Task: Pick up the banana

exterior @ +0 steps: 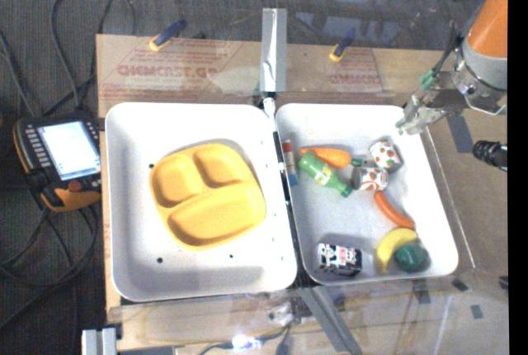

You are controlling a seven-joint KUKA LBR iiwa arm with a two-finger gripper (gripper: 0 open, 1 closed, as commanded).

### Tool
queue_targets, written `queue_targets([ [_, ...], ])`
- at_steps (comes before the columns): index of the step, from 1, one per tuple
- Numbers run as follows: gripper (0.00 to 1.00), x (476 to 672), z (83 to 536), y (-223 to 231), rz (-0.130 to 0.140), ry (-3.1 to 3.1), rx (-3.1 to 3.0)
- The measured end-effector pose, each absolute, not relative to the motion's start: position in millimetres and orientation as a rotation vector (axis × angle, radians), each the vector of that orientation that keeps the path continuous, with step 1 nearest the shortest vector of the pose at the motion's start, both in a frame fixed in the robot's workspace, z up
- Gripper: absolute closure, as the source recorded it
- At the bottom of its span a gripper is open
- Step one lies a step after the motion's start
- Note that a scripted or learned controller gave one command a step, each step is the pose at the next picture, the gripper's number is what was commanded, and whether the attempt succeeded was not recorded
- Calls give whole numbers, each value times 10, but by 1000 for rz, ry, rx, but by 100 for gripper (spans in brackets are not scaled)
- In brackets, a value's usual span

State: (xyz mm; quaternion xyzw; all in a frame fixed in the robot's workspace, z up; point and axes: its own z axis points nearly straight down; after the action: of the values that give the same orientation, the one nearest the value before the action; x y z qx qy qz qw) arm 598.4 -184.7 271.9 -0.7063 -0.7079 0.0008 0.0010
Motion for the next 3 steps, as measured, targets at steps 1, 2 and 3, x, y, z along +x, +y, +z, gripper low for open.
queue_targets([
  [1,0,5334,1775,-2202,3,-2263,-2176],
  [2,0,4872,913,-1856,-5,-2579,-1813],
  [3,0,5748,2631,-1973,0,-2619,-1738],
])
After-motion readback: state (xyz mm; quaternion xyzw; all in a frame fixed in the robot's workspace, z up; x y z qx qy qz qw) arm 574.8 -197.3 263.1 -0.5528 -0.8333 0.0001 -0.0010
